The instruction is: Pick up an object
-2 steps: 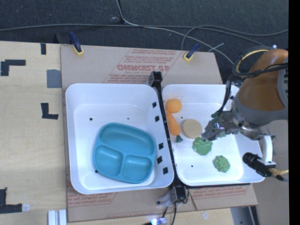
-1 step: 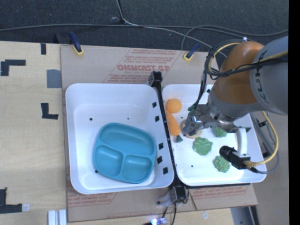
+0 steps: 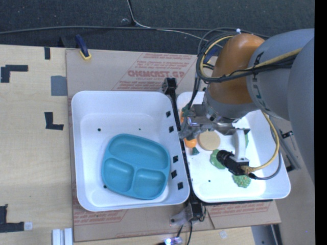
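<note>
Tool: the tool (image 3: 193, 129) hangs low over the left part of the right bin, close to the wall shared by the two bins; whether it is open or closed, and whether it has hold of anything, cannot be told, since the wrist above hides it.
Arm: the arm (image 3: 265, 75) comes in from the right, grey, with an orange band (image 3: 234, 68) bulging above the wrist; black and yellow cables loop around it.
Right bin: the right bin (image 3: 271, 188) is white and shallow, and the arm covers much of its upper part.
Orange piece: a small orange thing (image 3: 190, 143) lies just below the tool, near the bin's left wall.
Tan disc: a round tan disc (image 3: 209, 140) sits just beside the orange piece, on its right.
Green bits: one green thing (image 3: 216, 157) lies below the disc, another green thing (image 3: 241, 181) further toward the lower right, with a black fitting between them.
Left bin: the left bin (image 3: 89, 106) is white and holds a blue plate.
Blue plate: the blue plate (image 3: 136, 166) has three compartments and lies flat in the lower middle of the left bin, well apart from the tool.
Bench: the bench (image 3: 30, 152) is pale wood with dark markings, with a sheet of printed cardboard (image 3: 138, 73) under both bins.
</note>
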